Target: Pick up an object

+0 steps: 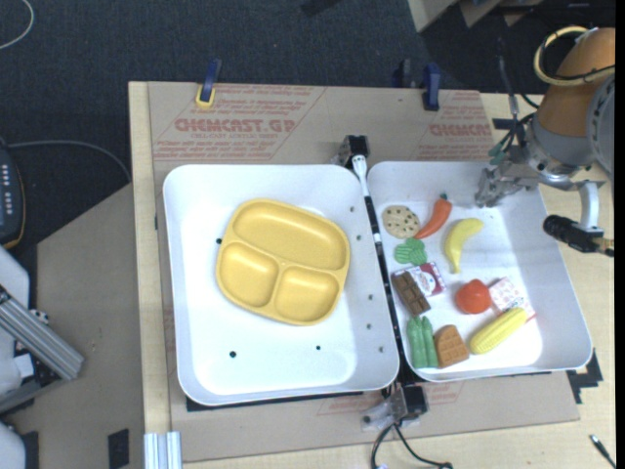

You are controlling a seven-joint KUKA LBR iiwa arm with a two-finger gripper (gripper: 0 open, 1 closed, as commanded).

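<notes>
The two shallow white bins (pixel 195 291) look like smooth, slightly glossy plastic. The yellow three-compartment tray (pixel 283 260) in the left bin is smooth plastic with a soft sheen. The small toy foods in the right bin, such as the yellow banana (pixel 462 241) and red tomato (pixel 474 297), seem glossy plastic. The bench top (pixel 293 115) is matt brown printed paper.
</notes>
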